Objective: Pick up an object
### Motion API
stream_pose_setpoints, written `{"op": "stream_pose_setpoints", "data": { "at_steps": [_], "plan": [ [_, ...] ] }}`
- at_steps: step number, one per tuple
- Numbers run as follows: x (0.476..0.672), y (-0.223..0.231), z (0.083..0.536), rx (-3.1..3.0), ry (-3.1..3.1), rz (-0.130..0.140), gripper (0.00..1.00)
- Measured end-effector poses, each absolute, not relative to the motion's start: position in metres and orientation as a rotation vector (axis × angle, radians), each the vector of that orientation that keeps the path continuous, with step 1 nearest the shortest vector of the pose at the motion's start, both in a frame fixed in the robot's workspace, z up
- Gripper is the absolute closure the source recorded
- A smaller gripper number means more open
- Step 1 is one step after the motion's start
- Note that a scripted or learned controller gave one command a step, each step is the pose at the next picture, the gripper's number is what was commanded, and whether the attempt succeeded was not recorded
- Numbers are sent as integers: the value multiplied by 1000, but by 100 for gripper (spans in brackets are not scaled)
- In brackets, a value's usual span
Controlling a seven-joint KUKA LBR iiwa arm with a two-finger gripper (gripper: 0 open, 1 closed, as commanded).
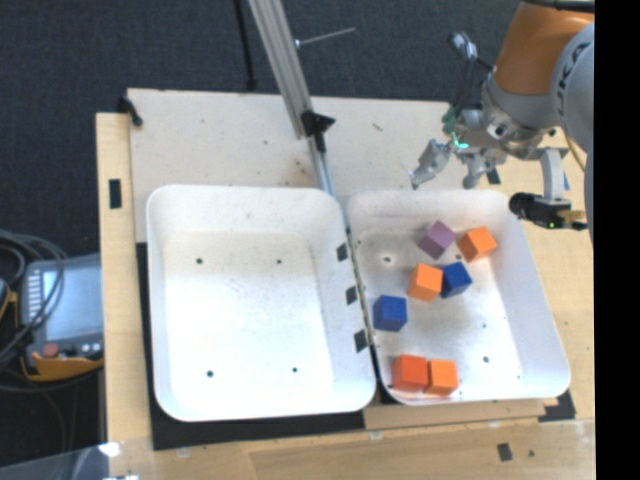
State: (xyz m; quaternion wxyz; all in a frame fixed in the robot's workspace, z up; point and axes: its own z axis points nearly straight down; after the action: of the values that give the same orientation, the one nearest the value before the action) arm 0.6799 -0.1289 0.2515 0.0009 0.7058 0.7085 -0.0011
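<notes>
the gripper [452, 171] hangs with jaws spread and nothing between them, above the far rim of the right bin [530, 313]. the purple cube [436, 238] lies just below and ahead of the jaws, beside an orange cube [478, 243]. a clean pick likely means dropping straight down, jaws straddling the purple cube alone, clear of its neighbour.

Tabletop [230, 138]: two bins side by side, left bin [255, 298] and right bin [530, 338], edges touching at the middle. Right bin holds seven blocks: a cluster of four [452, 258] toward its rear, one single block [390, 313] near its left wall, and a touching pair [424, 373] at its front edge. Gripper [455, 168] hangs over the right bin's rear rim; a slanted pole [290, 68] stands behind the bins' junction.
</notes>
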Motion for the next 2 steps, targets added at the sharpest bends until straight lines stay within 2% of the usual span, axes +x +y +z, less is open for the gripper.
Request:
{"op": "stream_pose_setpoints", "data": {
  "at_steps": [1, 2],
  "plan": [
    [672, -132, 206, 2223, 2222, -7, 0],
    [671, -124, 155, 2220, 2225, -6, 0]
  ]
}}
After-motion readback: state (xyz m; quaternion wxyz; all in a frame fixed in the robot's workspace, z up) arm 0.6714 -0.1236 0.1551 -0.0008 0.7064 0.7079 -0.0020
